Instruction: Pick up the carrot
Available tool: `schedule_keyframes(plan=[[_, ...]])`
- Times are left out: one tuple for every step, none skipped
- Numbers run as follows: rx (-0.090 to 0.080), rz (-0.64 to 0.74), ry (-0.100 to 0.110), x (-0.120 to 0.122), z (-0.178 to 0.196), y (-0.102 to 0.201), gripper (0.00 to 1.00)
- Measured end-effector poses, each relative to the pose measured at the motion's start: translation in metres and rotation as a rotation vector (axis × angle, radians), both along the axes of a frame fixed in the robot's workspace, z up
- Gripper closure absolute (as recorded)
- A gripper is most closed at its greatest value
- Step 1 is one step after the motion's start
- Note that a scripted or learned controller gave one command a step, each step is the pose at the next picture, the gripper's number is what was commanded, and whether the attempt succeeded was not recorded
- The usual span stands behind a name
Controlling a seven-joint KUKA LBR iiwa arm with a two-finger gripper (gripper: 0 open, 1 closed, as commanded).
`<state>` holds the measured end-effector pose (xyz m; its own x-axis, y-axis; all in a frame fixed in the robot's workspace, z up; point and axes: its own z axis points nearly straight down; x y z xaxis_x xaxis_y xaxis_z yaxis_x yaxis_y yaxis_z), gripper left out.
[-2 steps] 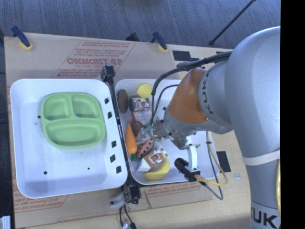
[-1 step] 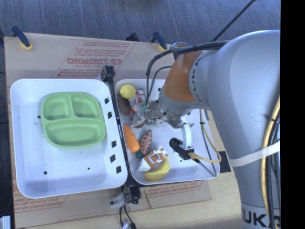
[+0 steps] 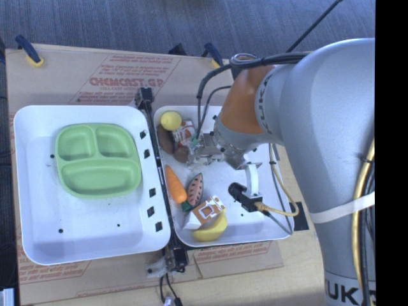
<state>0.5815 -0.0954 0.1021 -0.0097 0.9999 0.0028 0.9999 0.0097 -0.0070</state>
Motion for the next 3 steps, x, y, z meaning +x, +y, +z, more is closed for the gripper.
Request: schedule_keyframes(plan=[[0.000,0.000,0.000,0.000,0.000,0.000,0.00],[-0.004,-0.003,-0.003,-0.045,-0.011,0.001,0.00],[-0.003,-0.002,-0.004,-0.040,-0.011,-0.009,0.00]])
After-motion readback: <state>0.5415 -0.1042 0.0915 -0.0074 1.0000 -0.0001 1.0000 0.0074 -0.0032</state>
